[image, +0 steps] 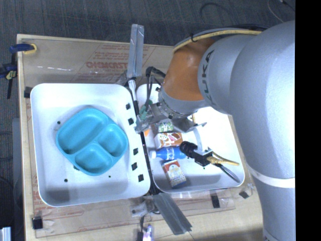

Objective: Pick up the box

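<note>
The box (174,173) is a small red-and-white carton lying flat near the front edge of the right bin (231,145). My gripper (146,115) hangs at the right bin's left wall, by the divider between the bins, well behind the box and apart from it. The orange band of the wrist (183,77) and the grey arm cover the back and right of that bin. Nothing shows held at the gripper.
A blue bottle (167,154) and an orange-brown packet (168,138) lie between the gripper and the box. A white round thing (144,91) sits at the right bin's back left. The left bin (45,129) holds a blue divided plate (92,141).
</note>
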